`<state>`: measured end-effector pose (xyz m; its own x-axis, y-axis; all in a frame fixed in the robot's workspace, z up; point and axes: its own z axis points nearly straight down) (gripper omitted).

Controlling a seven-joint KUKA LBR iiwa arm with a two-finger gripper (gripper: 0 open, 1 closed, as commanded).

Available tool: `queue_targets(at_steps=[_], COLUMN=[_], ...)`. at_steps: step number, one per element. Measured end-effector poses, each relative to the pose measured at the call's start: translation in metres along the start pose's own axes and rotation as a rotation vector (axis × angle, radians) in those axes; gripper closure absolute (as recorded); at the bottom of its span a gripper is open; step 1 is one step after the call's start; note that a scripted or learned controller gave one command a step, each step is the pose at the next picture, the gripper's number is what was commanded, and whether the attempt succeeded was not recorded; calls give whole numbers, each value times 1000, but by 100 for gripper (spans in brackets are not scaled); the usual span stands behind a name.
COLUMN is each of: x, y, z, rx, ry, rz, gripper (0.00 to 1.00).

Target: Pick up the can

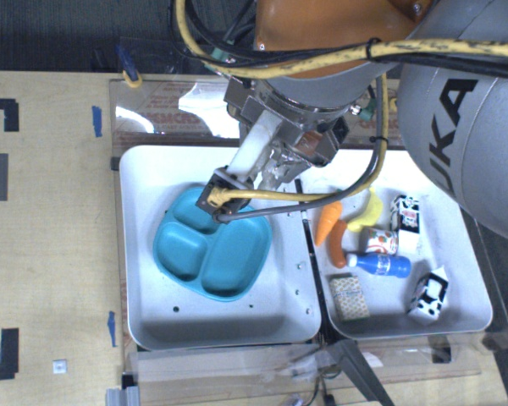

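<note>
The can is small, red and white, and lies in the right bin between the yellow banana and a blue and white bottle. My gripper hangs over the back of the left bin, close to the wall shared by the two bins. It is up and to the left of the can, well apart from it. The arm's large body hides the back of both bins.
A blue divided plate fills the middle of the left bin. The right bin also holds an orange carrot, two black and white cartons and a speckled sponge.
</note>
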<state>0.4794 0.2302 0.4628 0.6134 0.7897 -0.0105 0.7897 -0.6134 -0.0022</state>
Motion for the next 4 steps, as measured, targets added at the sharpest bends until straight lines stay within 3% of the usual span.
queue_targets(at_steps=[1, 2, 3, 4], x=[0, 1, 1, 7], y=[0, 0, -1, 19], z=[0, -10, -10, 28], rx=[0, -1, -1, 0], ry=[0, 0, -1, 12], rz=[0, -3, -3, 608], gripper=[0, 100, 0, 0])
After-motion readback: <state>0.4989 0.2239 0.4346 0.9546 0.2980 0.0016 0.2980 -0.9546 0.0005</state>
